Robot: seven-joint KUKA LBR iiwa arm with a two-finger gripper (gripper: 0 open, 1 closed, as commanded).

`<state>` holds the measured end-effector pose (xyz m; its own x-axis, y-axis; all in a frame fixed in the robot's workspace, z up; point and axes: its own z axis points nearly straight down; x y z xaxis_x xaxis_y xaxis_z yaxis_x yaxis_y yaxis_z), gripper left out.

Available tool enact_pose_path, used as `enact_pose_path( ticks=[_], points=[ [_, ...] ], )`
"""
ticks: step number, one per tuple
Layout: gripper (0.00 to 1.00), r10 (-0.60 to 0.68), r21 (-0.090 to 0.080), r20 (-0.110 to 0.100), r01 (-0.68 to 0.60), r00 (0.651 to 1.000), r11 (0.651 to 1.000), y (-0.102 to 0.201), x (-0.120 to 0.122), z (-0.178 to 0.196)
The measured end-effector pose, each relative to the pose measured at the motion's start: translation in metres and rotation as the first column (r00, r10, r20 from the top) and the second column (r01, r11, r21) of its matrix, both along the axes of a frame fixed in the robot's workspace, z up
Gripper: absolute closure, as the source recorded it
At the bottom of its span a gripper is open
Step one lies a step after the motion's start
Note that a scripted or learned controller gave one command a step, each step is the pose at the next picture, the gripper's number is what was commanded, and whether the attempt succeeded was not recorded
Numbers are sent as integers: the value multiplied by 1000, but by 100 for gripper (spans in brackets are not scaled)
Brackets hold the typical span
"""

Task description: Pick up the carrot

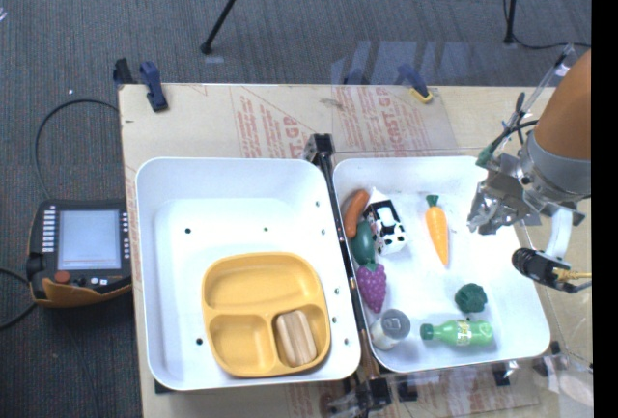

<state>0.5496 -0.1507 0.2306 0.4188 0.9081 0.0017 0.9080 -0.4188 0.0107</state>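
The carrot (437,231), orange with a green top, lies lengthwise in the middle of the right bin (526,329), its green end pointing to the back. My gripper (486,215) hangs over the right side of that bin, a short way right of the carrot and apart from it. Nothing shows between it and the carrot.
In the right bin lie a red sausage (354,207), a black-and-white cow toy (387,226), purple grapes (372,284), a grey can (393,324), a green bottle (460,333) and a broccoli piece (470,296). The left bin (164,213) holds a yellow divided tray (251,295) with a bread piece (295,336).
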Motion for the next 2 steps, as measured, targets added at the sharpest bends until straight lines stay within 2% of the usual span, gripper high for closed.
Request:
enact_pose_path(
  ticks=[1, 2],
  points=[
    [100, 53, 9, -19, -53, 998, 999, 15, -48, -143],
    [100, -207, 5, -15, 207, 978, 978, 42, -36, -42]
  ],
)
